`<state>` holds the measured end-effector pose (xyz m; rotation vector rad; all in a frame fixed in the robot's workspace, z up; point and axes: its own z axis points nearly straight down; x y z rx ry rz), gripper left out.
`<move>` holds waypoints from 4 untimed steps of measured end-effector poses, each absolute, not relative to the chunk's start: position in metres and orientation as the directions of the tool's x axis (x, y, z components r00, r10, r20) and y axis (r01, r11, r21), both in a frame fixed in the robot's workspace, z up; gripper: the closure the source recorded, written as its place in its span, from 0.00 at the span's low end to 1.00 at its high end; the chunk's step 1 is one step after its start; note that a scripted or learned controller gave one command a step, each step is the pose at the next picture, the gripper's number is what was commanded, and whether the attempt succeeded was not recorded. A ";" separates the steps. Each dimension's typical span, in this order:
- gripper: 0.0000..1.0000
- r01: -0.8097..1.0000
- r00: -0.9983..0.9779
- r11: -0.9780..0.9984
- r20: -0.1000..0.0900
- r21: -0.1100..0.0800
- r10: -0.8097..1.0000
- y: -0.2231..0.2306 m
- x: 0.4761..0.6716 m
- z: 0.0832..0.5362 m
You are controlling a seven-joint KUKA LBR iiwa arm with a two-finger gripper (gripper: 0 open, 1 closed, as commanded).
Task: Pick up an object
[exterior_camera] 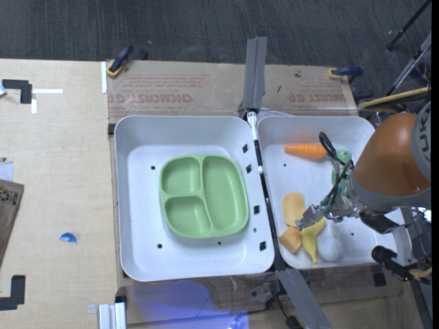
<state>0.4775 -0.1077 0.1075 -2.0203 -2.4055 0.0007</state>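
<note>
Inside left bin (pixel 130 204), green tray (pixel 204 196).

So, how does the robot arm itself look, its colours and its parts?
The arm is grey with a broad, rounded orange band above the wrist. Below the band sits a darker grey metal wrist section. The hand is small, of silvery metal, with thin dark cables beside it.

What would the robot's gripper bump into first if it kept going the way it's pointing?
Probably the yellow banana-like piece lying right under the gripper, near the orange pieces on the right bin floor. The gripper points down and left, but depth is hard to judge from above.
</note>
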 end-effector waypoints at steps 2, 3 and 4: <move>1.00 0.975 -0.224 0.224 0.001 -0.002 0.975 -0.147 0.477 0.105; 0.00 0.974 -0.224 0.224 0.001 -0.002 0.974 -0.147 0.477 0.106; 0.00 0.991 -0.132 0.132 0.000 -0.002 0.991 -0.129 0.540 0.091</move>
